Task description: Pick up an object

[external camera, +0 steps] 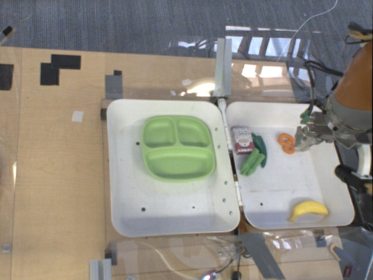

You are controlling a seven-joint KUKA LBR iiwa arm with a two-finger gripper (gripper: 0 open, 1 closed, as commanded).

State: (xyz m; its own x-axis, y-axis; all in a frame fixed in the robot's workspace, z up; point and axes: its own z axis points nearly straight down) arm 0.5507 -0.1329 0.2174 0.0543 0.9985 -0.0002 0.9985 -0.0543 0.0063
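Right bin, far side. I see the gripper just right of 1 orange ring, close beside it. I cannot tell how the pincer stands. Ring lies to its left, round, no long axis. Banana well apart.

We look down from above at a slant on both bins, arm entering at 3 o'clock.

A light wooden bench with black square markings stands on grey-blue carpet; a white cable trails across it.
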